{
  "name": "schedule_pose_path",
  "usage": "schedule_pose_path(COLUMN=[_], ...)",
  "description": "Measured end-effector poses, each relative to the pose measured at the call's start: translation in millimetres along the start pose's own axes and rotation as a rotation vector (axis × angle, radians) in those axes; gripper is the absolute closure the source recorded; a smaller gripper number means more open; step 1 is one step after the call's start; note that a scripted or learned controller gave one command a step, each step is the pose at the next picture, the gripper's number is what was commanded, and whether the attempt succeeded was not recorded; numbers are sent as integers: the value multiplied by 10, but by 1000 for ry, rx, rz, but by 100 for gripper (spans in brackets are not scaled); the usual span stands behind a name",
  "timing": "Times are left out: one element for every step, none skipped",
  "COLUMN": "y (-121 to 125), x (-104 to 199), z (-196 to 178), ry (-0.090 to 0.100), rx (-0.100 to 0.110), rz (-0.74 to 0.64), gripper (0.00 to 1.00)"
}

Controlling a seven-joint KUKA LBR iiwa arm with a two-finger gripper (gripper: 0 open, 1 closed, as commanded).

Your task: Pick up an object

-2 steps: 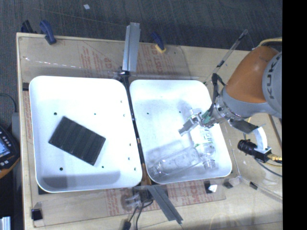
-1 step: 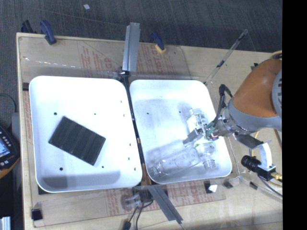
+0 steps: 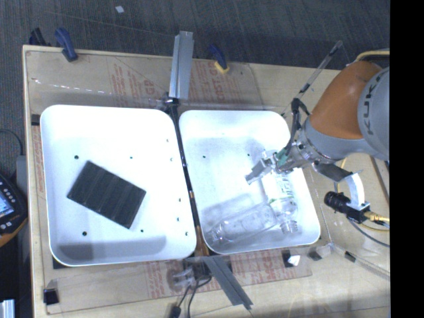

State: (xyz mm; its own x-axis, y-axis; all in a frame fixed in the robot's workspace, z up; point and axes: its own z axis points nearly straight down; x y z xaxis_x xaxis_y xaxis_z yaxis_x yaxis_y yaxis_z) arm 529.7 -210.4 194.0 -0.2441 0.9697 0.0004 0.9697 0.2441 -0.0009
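Note:
A black ribbed rectangular pad lies flat in the left bin, turned at a slant. In the right bin a clear plastic bottle lies on its side near the front wall. A second clear bottle lies along the right wall. My gripper hangs over the right half of the right bin, just above and behind the second bottle. I see nothing held in it.
A metal bar stands at the back between the bins. Blue clamps hold the bench's back edge. A metal bracket juts out at the front, below the bins' joint.

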Motion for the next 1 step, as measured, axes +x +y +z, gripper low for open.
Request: schedule_pose_path(y=[227], x=[-56], z=[123], ry=[-1], rx=[0], rz=[126], gripper=[0])
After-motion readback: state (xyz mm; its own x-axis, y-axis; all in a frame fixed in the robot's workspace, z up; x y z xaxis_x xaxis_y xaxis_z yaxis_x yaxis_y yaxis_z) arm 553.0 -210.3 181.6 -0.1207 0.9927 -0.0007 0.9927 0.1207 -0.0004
